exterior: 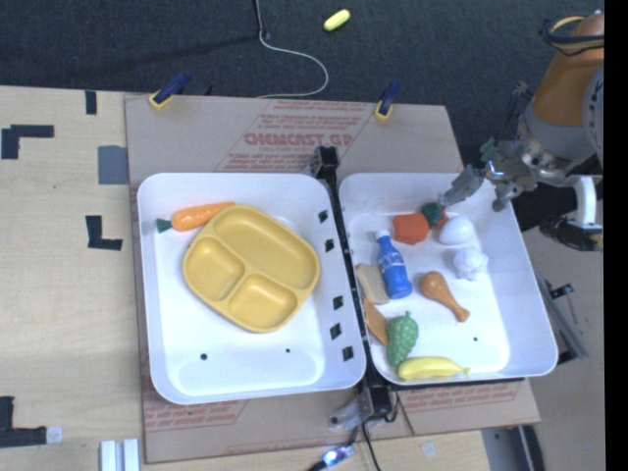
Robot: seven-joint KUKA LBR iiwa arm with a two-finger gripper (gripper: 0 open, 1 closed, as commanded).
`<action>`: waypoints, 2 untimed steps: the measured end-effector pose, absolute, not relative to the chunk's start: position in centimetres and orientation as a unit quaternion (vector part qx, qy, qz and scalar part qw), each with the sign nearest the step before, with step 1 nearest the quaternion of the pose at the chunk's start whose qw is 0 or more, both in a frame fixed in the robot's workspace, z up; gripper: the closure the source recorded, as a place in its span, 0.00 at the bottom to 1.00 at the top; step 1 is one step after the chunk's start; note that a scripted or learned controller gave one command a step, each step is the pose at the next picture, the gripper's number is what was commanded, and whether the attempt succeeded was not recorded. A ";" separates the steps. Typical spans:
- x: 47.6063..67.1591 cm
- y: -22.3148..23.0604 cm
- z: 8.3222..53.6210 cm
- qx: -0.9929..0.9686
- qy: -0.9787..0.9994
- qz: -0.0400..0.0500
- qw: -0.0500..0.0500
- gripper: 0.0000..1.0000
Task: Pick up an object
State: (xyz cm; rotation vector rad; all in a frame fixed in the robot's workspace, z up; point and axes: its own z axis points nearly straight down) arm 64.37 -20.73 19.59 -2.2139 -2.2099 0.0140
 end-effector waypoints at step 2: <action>65.5 -20.7 14.7 -0.706 -0.708 0.002 0.002 0.00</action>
